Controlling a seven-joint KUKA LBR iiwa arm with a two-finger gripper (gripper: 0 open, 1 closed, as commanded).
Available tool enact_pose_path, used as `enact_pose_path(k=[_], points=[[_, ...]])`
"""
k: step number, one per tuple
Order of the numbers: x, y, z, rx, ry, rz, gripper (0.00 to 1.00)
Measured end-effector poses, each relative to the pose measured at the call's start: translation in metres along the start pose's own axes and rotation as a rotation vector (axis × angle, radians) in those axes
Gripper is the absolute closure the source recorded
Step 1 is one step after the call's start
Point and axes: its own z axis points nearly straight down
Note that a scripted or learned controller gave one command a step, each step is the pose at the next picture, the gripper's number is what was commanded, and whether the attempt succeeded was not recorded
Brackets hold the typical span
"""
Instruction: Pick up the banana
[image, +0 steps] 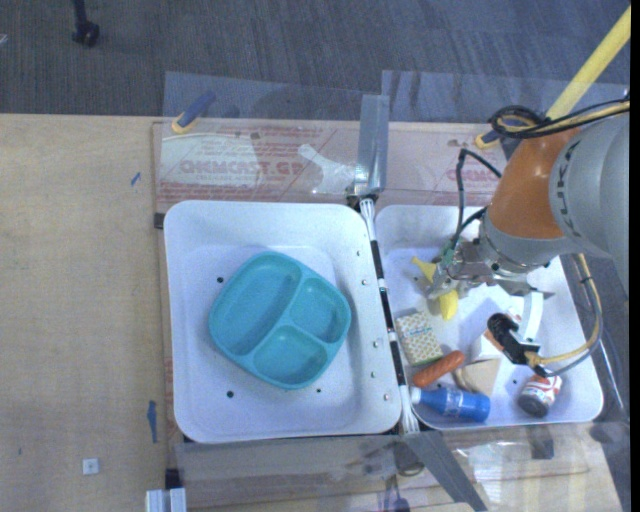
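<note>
From the camera above the counter, my tool (447, 283) is down in the right bin (585, 400), right over the banana (437, 285). The banana lies in that bin's upper left part, its yellow showing on both sides of the tool. I cannot tell how my tool is set or whether it has hold of the banana. Nearby lie a cracker-like block (418, 337), a carrot (438, 369), a blue bottle (455, 404) and a can (537, 393). The left bin (190, 400) holds a teal divided plate (281, 319). I judge the reach done; the lift remains.
</note>
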Motion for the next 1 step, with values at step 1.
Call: enact_pose_path(k=[1], points=[[0.0618,0.0760,-0.0859,0.009,-0.003,0.086,1.00]])
